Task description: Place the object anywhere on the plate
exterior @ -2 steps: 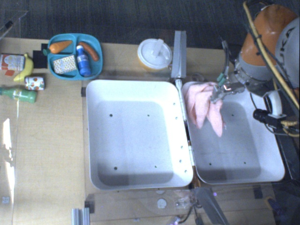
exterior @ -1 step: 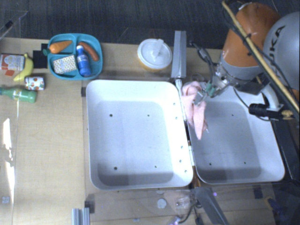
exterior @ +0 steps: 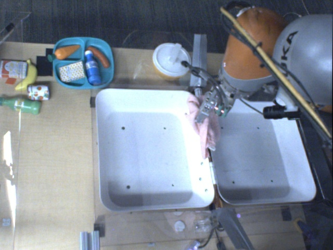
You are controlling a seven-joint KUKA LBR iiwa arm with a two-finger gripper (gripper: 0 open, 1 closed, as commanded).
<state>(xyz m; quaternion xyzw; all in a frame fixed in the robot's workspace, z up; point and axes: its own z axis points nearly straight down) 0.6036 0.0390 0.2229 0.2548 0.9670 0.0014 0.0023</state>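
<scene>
A pink cloth [exterior: 204, 127] hangs limp from my gripper [exterior: 210, 107] over the wall between the two white bins. The fingers are shut on the cloth's upper end, and its lower end dangles near the left bin's right rim [exterior: 208, 163]. The blue divided plate [exterior: 105, 50] sits on the bench at the far left, well away from the gripper. It holds a toy carrot [exterior: 67, 51], a sausage [exterior: 100, 57], a blue bottle [exterior: 93, 69] and a pale snack [exterior: 71, 72].
A yellow cup with a white lid [exterior: 169, 60] stands behind the left bin [exterior: 145, 150]. The right bin [exterior: 260, 160] lies under the arm. A banana [exterior: 27, 76], a small can [exterior: 38, 91], a green bottle [exterior: 21, 105] and a carton [exterior: 12, 69] lie on the bench at far left.
</scene>
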